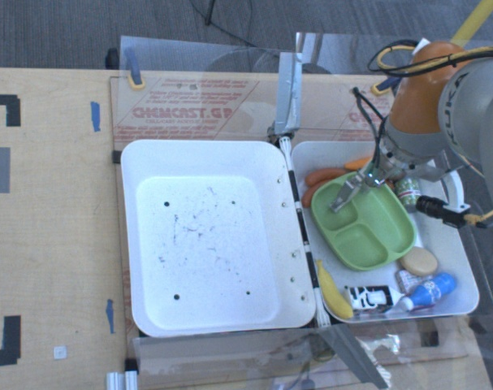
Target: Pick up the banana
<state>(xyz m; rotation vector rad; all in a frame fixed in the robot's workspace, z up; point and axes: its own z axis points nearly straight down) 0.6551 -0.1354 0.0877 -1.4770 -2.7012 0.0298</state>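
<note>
Red print on the clear sheet (185, 104) behind the bins reads roughly "CHEMCAST GP". The tool (349, 195) hangs over the green tray (376, 234) in the right bin (465, 287), fingers slightly apart, gripping nothing. The banana (334, 291) lies below and left of the tool, against that bin's left wall

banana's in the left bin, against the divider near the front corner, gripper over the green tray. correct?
Wrong bin. The banana lies in the right bin, against the divider near the front corner, as the camera view shows. The gripper is over the green tray, as you said.
</note>
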